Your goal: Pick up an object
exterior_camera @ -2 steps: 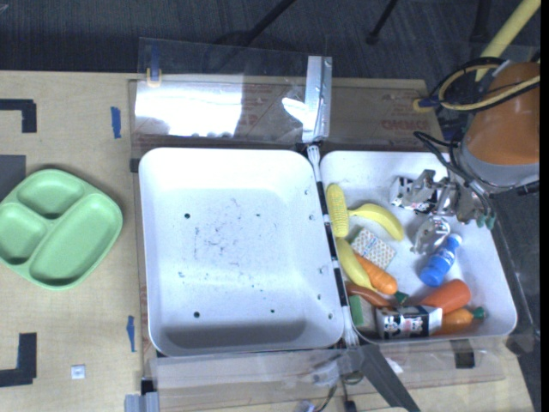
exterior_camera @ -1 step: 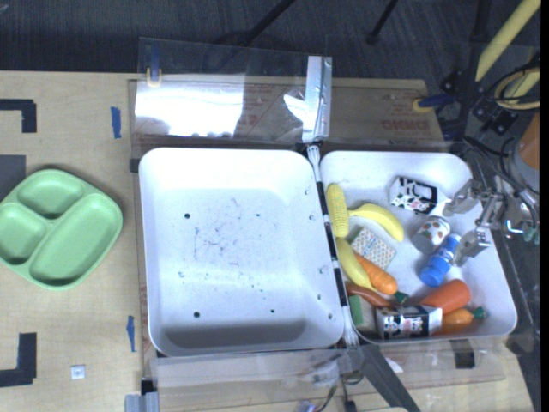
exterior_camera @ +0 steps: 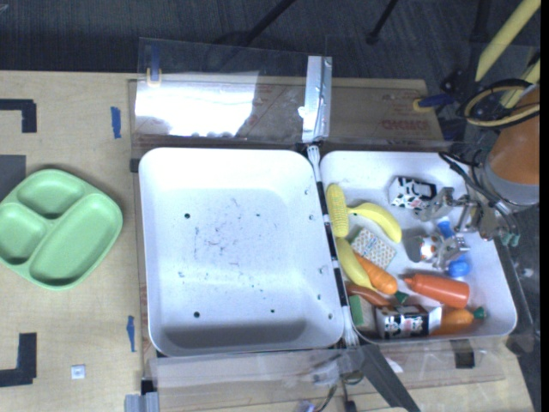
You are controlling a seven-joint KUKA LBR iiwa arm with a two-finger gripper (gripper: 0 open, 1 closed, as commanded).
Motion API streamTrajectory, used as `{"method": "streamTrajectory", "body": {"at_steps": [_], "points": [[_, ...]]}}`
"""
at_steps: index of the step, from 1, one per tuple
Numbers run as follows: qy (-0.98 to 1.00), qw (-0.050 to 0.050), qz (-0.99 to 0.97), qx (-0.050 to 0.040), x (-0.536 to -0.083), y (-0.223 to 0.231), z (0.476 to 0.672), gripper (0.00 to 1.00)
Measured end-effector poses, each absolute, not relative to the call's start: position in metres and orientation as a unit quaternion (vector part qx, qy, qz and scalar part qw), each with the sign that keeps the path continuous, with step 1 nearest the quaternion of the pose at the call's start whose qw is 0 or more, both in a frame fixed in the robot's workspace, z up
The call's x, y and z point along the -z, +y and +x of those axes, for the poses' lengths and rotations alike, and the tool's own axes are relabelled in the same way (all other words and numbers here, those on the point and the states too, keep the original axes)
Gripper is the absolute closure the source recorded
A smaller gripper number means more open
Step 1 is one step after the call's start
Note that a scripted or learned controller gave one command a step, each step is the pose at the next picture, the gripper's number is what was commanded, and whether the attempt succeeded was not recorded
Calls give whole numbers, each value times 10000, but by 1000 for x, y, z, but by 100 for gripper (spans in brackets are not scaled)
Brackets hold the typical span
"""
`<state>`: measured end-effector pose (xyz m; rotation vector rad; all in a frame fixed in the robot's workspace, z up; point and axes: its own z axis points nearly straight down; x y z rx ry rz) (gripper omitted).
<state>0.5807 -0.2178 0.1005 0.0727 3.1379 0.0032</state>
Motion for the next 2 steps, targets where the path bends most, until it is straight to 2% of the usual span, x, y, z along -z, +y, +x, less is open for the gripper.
{"method": "streamTrajectory", "body": {"at_steps": [1,2], "points": [[9996,23,-273,-5,-149,-183,664,0],[10000,35,-88,-2,-172,-203,663,0]]}}
